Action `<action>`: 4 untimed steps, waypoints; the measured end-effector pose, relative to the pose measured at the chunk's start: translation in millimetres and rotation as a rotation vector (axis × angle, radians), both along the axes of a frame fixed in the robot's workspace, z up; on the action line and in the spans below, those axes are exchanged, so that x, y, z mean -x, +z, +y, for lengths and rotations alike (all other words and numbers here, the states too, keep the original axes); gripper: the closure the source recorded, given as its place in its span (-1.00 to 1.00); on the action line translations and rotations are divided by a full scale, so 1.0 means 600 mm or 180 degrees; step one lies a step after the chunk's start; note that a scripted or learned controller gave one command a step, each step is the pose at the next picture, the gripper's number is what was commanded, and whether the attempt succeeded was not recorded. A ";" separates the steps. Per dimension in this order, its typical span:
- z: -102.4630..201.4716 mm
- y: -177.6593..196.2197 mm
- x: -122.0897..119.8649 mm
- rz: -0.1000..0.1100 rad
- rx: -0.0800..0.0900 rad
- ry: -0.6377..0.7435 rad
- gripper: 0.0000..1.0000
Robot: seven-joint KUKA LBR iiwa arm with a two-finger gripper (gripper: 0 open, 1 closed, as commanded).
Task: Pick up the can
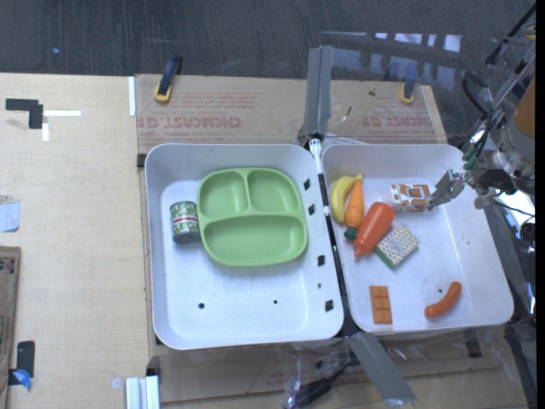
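At the right bin's [502, 262] upper right edge you see the gripper [444, 188], reaching in from the arm [511, 156] on the right. Fingers point down-left, toward a small orange-and-white carton [410, 198]. Whether they touch the carton: can't tell. Opening width: can't tell either, the fingers are too small and blurred at this res. Nothing is visibly held between them.

Task obj. location: the can [184, 221] is in the left bin [247, 326], near its left wall, approx. mid-height. It lies just beside the left edge of the green divided plate [252, 216], touching or nearly so. Can and gripper are well apart, in separate bins.

Right bin contents, for ref.:
- banana [341, 195] and a small carrot [354, 203] near the centre divider
- larger carrot [373, 227], tilted, below them
- speckled sponge w/ green edge [398, 246], just beside the larger carrot
- orange block [381, 304] near the front wall
- sausage [443, 300] at front right

Bench [68, 228] extends to the left of both bins.
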State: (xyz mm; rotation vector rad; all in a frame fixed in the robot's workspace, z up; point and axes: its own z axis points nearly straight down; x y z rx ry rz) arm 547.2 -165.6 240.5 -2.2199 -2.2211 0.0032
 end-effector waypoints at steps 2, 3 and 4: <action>0.031 -0.158 0.036 -0.0001 -0.0005 0.1283 -1.00; -0.022 -0.241 -0.154 -0.0019 0.0010 0.1006 -1.00; -0.023 -0.225 -0.154 -0.0019 0.0014 0.1014 1.00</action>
